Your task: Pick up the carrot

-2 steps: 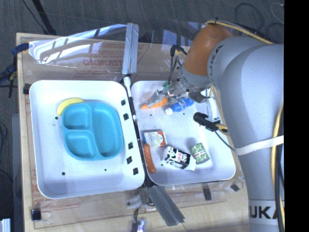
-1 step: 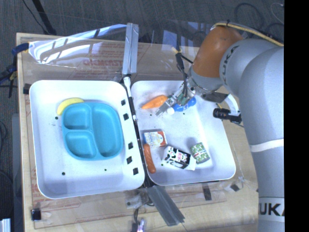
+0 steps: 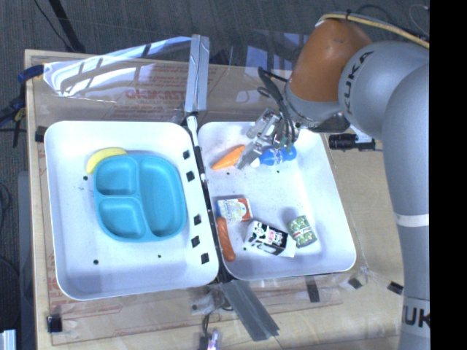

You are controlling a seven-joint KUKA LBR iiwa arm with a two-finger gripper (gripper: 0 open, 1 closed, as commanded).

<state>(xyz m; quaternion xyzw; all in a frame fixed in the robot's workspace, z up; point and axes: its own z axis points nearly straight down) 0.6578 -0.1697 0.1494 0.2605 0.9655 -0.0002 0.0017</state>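
Observation:
The carrot (image 3: 227, 157) is a short orange piece lying at a slant in the upper left of the right bin (image 3: 328, 195), close to the divider between the bins. My gripper (image 3: 250, 154) reaches down from the right and sits at the carrot's right end, touching or nearly touching it. The metal tip covers that end of the carrot. A small blue object (image 3: 282, 154) lies just right of the gripper, partly under the wrist.
The right bin also holds a small carton (image 3: 235, 209), a reddish sausage (image 3: 226, 239), a black-and-white carton (image 3: 268, 238) and a green can (image 3: 300, 230) along its front. The left bin (image 3: 66, 254) bears a blue divided plate (image 3: 140, 195) and a yellow item (image 3: 104, 156).

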